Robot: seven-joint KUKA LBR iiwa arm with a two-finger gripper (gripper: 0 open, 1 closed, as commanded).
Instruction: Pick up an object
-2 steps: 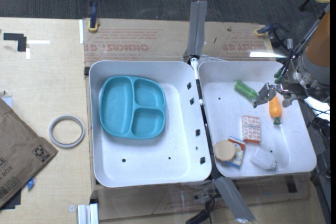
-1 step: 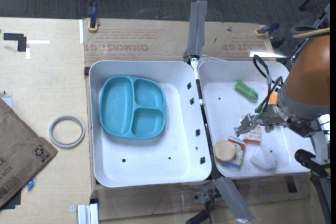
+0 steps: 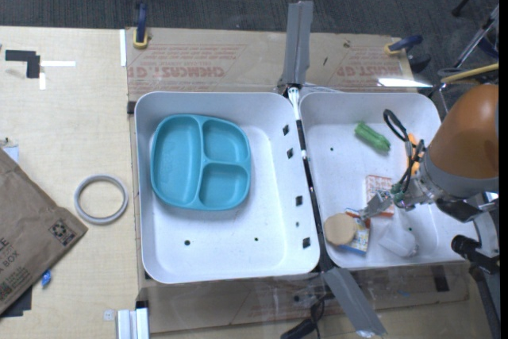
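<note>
My gripper (image 3: 379, 206) sits low in the right bin (image 3: 333, 123), fingers reaching toward the bin's left side, over a small flat packet (image 3: 379, 188) with red and white print. My fingertips are at the packet's lower edge, and I cannot tell whether they are apart or together, nor whether anything sits between them.

Just left of my fingertips lies a round tan disc (image 3: 340, 229), like a cookie or a lid, resting against a small colourful package (image 3: 359, 239) near the bin's front wall. A crumpled clear plastic item (image 3: 399, 240) lies to the right of these, beneath my wrist. Farther back in the same bin a green oblong object (image 3: 371, 136) lies tilted, well apart from the rest, with a black cable loop (image 3: 394, 124) just beside it.

The left bin (image 3: 159, 250) holds a blue divided plate (image 3: 201, 163) with three compartments. On the bench to the left rest a roll of tape (image 3: 101, 198) and a cardboard box (image 3: 28, 238).
</note>
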